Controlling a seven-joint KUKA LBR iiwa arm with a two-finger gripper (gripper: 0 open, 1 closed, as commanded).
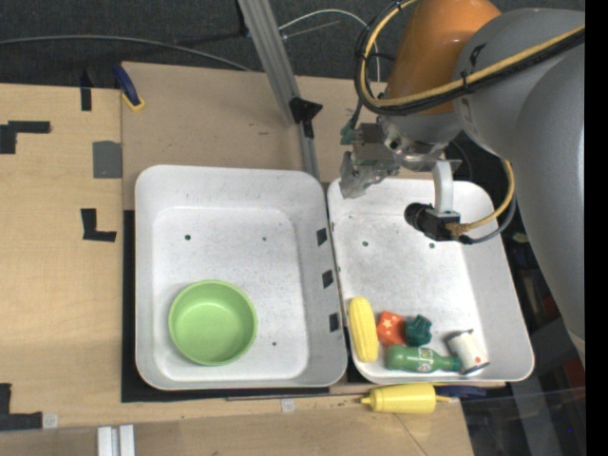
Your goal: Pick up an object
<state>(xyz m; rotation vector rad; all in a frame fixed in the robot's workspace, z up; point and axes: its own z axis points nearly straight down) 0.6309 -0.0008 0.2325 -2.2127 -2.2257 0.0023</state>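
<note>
The grey end effector (359,180) hangs at the right bin's (494,283) far-left corner, grip unreadable; the yellow plastic corn cob (362,329) lies nearer, lengthwise near-to-far.

Wooden bench (218,122) — two white bins (157,255) and yellow bottle (404,399) on it.
</note>
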